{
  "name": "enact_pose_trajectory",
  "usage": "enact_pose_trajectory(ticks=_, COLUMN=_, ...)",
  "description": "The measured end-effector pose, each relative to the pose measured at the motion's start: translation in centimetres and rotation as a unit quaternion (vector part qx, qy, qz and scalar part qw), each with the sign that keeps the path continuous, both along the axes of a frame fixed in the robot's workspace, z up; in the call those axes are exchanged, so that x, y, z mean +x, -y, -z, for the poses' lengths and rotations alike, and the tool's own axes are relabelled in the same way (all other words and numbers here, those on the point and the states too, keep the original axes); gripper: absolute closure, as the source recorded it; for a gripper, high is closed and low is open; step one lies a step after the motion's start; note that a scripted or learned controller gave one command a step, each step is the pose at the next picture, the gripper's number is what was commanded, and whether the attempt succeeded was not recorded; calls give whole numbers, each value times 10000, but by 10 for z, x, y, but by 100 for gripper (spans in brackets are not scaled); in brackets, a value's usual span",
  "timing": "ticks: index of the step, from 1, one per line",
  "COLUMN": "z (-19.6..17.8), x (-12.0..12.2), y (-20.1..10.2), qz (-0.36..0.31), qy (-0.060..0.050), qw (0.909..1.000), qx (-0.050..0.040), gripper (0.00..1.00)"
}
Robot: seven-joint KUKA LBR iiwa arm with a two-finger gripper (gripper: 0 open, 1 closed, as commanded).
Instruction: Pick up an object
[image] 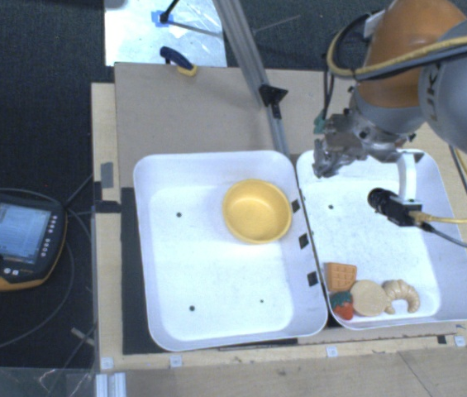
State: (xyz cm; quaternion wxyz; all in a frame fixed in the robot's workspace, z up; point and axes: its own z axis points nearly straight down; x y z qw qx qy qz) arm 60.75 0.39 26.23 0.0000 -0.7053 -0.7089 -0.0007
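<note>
A yellow bowl [256, 211] sits upright in the left bin [183, 304], near its far right side. In the near left corner of the right bin [452, 255] lie a waffle piece [340, 275], a small red item [345, 309], a round tan bun [369, 298] and a croissant [403, 295], close together. My gripper [326, 162] hangs over the far left corner of the right bin, right of the bowl and well behind the food items. Nothing shows beneath it.
A slanted metal pole [248, 56] crosses the board behind the bins and ends near the gripper. A black sensor with a yellow cable [392, 207] hangs from the wrist over the right bin. A teach pendant [11, 240] lies on the floor at left.
</note>
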Motion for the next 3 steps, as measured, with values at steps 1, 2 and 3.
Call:
enact_pose_trajectory(ticks=1, z=16, x=11, y=-52, qz=2, qy=-8, qw=10000, qx=0, gripper=100)
enact_pose_trajectory(ticks=2, z=19, x=39, y=-92, qz=10, qy=-4, qw=10000, qx=-5, gripper=100)
enact_pose_trajectory(ticks=3, z=19, x=39, y=-90, qz=21, qy=-1, qw=10000, qx=-6, gripper=0)
